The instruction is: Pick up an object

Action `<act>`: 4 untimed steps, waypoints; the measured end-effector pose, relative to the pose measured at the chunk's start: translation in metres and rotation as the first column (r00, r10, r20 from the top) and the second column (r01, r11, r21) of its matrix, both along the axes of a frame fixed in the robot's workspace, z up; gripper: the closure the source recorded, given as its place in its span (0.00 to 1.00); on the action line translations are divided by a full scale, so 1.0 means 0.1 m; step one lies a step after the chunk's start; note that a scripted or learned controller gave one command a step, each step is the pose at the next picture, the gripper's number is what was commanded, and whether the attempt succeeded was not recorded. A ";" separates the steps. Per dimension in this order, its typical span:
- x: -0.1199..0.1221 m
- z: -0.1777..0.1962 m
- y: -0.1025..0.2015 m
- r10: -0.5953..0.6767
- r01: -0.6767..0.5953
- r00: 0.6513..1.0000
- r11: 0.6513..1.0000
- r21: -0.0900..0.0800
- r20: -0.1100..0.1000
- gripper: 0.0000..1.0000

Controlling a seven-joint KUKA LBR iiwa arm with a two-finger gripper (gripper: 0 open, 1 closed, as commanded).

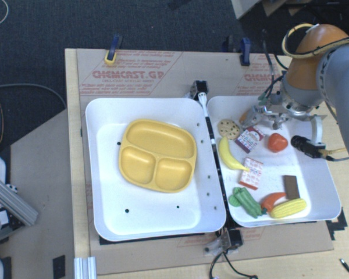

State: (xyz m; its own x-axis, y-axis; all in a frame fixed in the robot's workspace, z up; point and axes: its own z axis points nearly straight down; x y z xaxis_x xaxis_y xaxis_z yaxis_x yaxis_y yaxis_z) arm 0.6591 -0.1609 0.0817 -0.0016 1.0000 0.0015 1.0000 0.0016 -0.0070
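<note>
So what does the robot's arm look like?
The arm is thick, round and grey, with a shiny orange band above the wrist. A thin yellow cable loops beside the band. The end effector is small and made of silvery metal.

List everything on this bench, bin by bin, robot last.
left bin: one, white, left on the bench
divided plate: one, yellow, in the left bin
right bin: one, white, beside the left bin
cookie: one, tan, right bin, far left
banana: one, yellow, by the right bin's left wall
upper packet: one, red and white, beside the cookie
lower packet: one, red and white, right bin, middle
tomato: one, red, right of the upper packet
brown bar: one, right bin, near side
green vegetable: one, near left corner
corn cob: one, yellow, near edge
arm: one, grey with an orange band, from the right
gripper: one, over the right bin's far side
</note>
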 end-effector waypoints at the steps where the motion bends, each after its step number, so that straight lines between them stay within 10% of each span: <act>1: 0.01 0.12 0.00 0.000 0.000 1.000 1.000 -0.001 0.004 1.00; 4: -0.02 1.44 0.02 -0.001 0.001 1.000 1.000 -0.003 0.011 1.00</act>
State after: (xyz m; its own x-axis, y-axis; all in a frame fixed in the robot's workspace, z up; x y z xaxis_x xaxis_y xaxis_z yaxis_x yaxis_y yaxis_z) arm 0.6570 -0.1589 0.2254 -0.0009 1.0000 -0.0017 1.0000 0.0009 0.0040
